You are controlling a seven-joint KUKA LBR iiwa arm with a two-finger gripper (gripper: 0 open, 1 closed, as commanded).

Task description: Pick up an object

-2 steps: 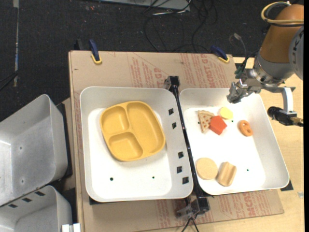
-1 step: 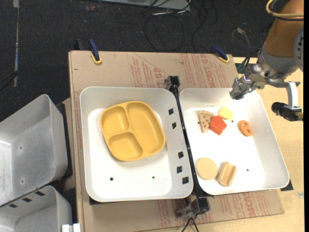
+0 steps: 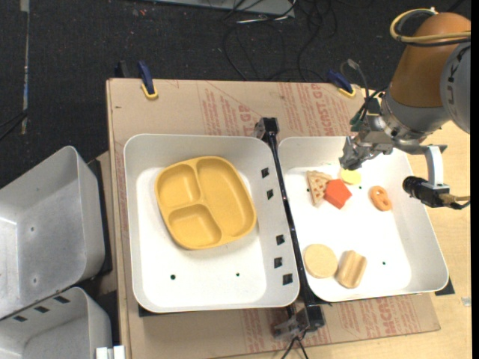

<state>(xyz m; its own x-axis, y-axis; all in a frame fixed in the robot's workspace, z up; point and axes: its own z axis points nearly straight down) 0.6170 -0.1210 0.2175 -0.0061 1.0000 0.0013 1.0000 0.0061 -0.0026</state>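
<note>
The arm (image 3: pixel 426 73) enters from two o'clock, its orange band uppermost, wrist angled down toward eight o'clock, ending in the gripper (image 3: pixel 352 163), which points downward at about three o'clock of centre.

1. The two bins (image 3: pixel 150 290) are showing plain white, with small black dots on their floors.
2. The divided plate (image 3: pixel 204 201) in the left bin is showing a warm yellow throughout.
3. The block (image 3: pixel 338 194) is glowing orange-red; the wedge (image 3: pixel 318 185) beside it is showing tan with red specks.
4. The small ring (image 3: pixel 381 198) is looking orange, and the piece under the tool (image 3: pixel 350 176) pale yellow.
5. The disc (image 3: pixel 320 260) and the roll (image 3: pixel 350 268) are looking pale tan.
6. The desk (image 3: pixel 194 103) is showing light brown with faded red lettering; blue clamps (image 3: pixel 147 79) are sitting at its far edge.
7. The arm (image 3: pixel 423 73) is showing orange above grey.
</note>
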